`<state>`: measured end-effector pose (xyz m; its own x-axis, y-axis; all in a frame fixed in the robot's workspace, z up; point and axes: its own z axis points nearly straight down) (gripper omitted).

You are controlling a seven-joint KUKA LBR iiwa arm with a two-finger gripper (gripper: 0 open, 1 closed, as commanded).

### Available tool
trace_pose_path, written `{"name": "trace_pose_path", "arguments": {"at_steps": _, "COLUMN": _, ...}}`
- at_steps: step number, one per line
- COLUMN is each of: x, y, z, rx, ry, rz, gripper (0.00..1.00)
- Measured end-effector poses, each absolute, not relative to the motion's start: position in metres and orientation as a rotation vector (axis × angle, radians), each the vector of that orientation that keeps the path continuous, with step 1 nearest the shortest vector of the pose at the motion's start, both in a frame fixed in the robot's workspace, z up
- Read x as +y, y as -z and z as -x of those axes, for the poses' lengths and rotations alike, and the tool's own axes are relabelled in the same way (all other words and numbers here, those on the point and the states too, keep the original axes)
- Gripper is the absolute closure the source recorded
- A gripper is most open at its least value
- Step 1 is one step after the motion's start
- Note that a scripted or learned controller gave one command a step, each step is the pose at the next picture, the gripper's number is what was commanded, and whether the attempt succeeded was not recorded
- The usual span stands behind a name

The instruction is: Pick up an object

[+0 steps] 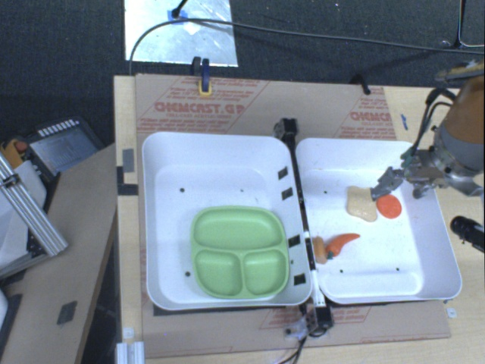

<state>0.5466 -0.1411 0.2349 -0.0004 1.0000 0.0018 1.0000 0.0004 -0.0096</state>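
Three-compartment smooth green plate [239, 250], rounded corners.

Two white bins [220, 146] — one green divided plate [239, 250] — three small food items [362, 203].

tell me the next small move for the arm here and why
Probably a short descent onto the red-orange round piece. The gripper sits in the right bin, just above that piece and the beige piece touching it, with nothing visibly held. The carrot-like piece lies farther off, near the divider. Whether the jaws are open cannot be told.
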Motion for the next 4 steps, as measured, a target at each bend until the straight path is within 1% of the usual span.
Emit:
{"name": "trace_pose_path", "arguments": {"at_steps": 1, "x": -0.141, "y": -0.241, "z": -0.549, "rx": -2.226, "ry": 0.001, "rz": 2.219, "gripper": 0.0}}
{"name": "trace_pose_path", "arguments": {"at_steps": 2, "x": -0.149, "y": -0.184, "z": -0.544, "rx": -2.22, "ry": -0.003, "rz": 2.219, "gripper": 0.0}}
{"name": "trace_pose_path", "arguments": {"at_steps": 3, "x": -0.141, "y": -0.131, "z": -0.552, "rx": -2.222, "ry": -0.002, "rz": 2.217, "gripper": 0.0}}
{"name": "trace_pose_path", "arguments": {"at_steps": 4, "x": -0.141, "y": -0.082, "z": -0.552, "rx": -2.222, "ry": -0.001, "rz": 2.219, "gripper": 0.0}}
